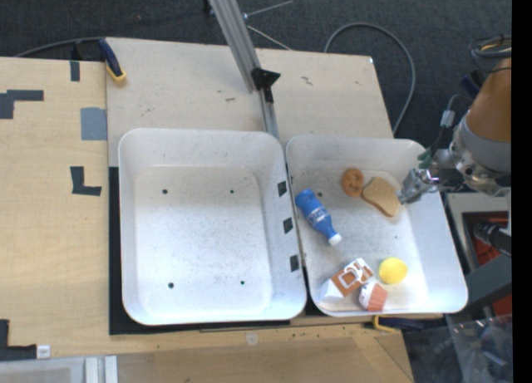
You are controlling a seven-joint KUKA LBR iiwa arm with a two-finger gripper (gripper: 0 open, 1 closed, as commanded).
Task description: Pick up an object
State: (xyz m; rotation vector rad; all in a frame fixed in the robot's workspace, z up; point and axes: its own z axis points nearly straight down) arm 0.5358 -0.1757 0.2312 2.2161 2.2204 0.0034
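I see the worktop [208, 90] filling most of the frame, carrying a left bin [199, 223] at centre and a right bin [432, 240] toward the right. The arm [490, 124] comes in at the right edge. In the right bin, a blue bottle [317, 215] lies near the divider, an orange-and-white carton [356, 282] at lower right, bread slice [382, 196] mid-right, yellow ball [393, 271], brown cookie [352, 181]. My end effector [413, 186] sits just beside the bread; I cannot tell its opening.
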